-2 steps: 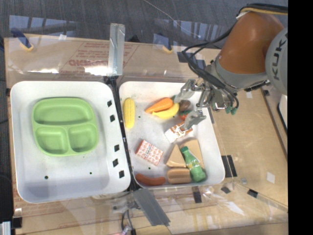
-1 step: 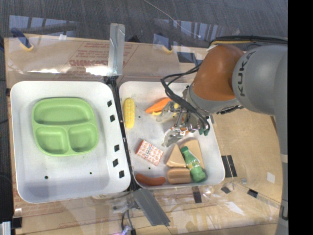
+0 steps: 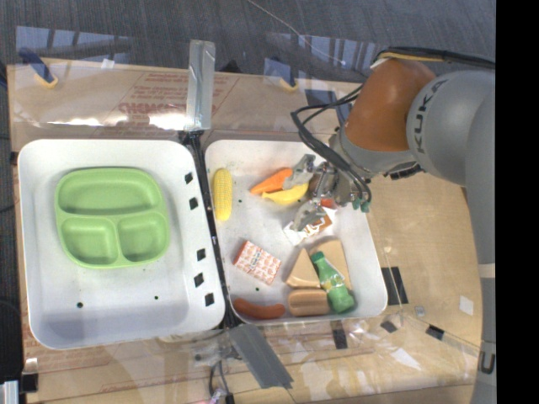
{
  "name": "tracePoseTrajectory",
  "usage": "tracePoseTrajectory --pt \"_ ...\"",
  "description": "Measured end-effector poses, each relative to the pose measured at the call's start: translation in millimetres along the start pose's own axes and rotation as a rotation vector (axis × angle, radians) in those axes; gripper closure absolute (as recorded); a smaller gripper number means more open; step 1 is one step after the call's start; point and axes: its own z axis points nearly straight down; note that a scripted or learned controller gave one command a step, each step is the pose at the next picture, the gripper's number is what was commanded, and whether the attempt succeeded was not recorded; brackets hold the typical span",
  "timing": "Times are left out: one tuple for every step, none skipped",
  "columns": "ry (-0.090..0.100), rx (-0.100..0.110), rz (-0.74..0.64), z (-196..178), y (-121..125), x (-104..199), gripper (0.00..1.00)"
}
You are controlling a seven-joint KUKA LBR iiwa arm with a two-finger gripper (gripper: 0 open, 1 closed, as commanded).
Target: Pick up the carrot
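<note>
The carrot [image 3: 271, 180] is orange and lies in the upper middle of the right bin [image 3: 370, 251], its tip pointing left. A yellow banana [image 3: 287, 195] rests against its lower side. My gripper [image 3: 306, 195] is down in the bin just right of both, open. One finger [image 3: 302, 169] stands by the carrot's thick right end, and the other finger [image 3: 305, 220] is lower, below the banana's right end. Nothing is gripped between the fingers.
Also in the right bin are a corn cob [image 3: 222, 194] at the left wall, a red patterned box [image 3: 257, 262], a tan wedge [image 3: 318, 259], a green bottle [image 3: 332, 281], a bun [image 3: 306, 302] and a sausage [image 3: 258, 310]. The left bin [image 3: 42, 310] holds a green divided tray [image 3: 112, 215].
</note>
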Motion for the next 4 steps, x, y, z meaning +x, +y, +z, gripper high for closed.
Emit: tracePoseTrajectory --pt "0.001 -0.002 0.334 39 78 -35 0.0" --pt "-0.005 -0.001 0.327 26 79 -37 1.0" --pt "-0.011 -0.003 0.257 -68 116 -12 1.0" --pt "-0.004 -0.001 0.183 -89 133 4 1.0"
